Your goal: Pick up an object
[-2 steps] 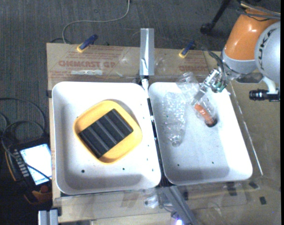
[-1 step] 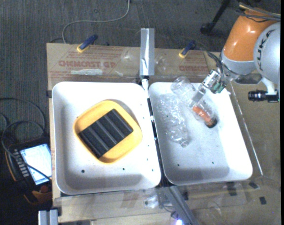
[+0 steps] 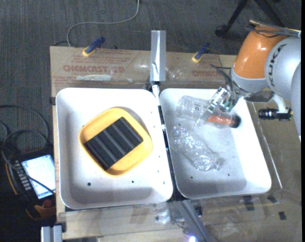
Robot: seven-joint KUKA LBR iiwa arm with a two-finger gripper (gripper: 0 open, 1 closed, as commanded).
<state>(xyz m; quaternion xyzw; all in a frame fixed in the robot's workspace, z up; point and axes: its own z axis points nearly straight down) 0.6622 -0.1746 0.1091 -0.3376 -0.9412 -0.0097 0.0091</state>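
Two white bins; gripper (image 3: 217,106) low in right bin (image 3: 253,178), over clear cup (image 3: 191,107); jaw state unclear.

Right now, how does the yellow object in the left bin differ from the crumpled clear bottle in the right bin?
The yellow object is opaque, with a black ribbed top; the crumpled clear bottle is see-through plastic. The yellow object is broad and roughly square with rounded corners; the bottle is long, narrow and crushed. The yellow object has the left bin to itself; the bottle shares the right bin with other clear items near the gripper. Both lie at a slant.
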